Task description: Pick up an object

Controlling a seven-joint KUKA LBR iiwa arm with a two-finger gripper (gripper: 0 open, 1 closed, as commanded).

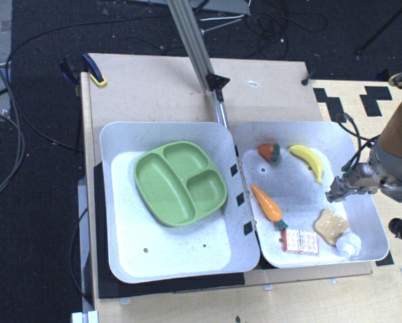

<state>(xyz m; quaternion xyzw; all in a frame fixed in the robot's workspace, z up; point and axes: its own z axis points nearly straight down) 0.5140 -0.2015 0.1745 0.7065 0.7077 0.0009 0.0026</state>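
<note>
Gripper [335, 192] over R bin [362, 140], at 3 o'clock side; jaw state: can't tell. Banana [308, 159] at 11 o'clock from it, bread slice [331, 227] at 6. Carrot [267, 203] mid-bin. Green tray [181, 182] in L bin [120, 200].

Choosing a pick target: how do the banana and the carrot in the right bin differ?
The banana is yellow and curved; the carrot is orange, straight and tapered, with a green end. The banana lies toward the bin's far side, nearer the gripper; the carrot lies nearer the divider between the bins, its green end beside the red and white packet. Both are elongated toy foods lying flat, untouched.
</note>
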